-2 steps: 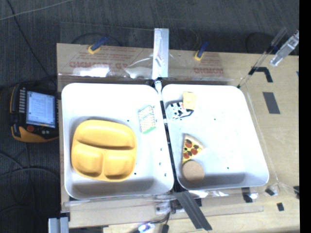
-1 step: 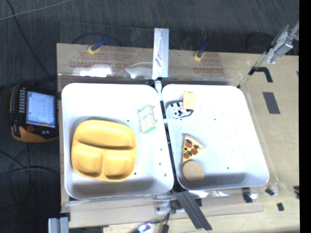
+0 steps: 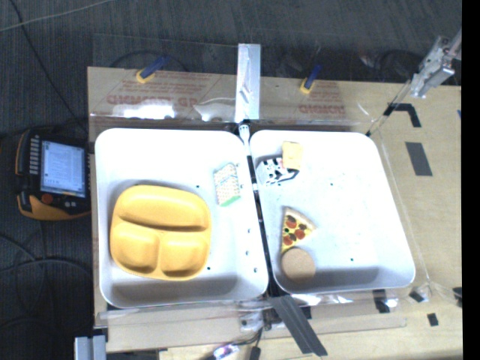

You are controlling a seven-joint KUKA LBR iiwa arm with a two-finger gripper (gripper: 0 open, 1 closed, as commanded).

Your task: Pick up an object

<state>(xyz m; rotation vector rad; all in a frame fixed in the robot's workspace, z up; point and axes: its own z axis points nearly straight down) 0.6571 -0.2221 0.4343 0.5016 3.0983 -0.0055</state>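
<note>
Looking down at the bench, I see the gripper (image 3: 433,67) at the upper right of the frame, well apart from both bins, and I cannot tell whether it is open or closed. A yellow divided tray (image 3: 160,231) and a small green-and-white packet (image 3: 226,184) lie in the left bin (image 3: 105,276). The right bin (image 3: 375,201) holds a pale yellow block (image 3: 292,154), a black-and-white piece (image 3: 274,173), a toy pizza slice (image 3: 295,229) and a tan disc (image 3: 298,262) along its left side.

Premises are presenting as a robotics lab: a plywood table (image 3: 420,223) is carrying two white bins (image 3: 105,201), cables (image 3: 45,13) are trailing over dark carpet (image 3: 45,66), and a teach pendant (image 3: 52,172) is lying alongside.
</note>
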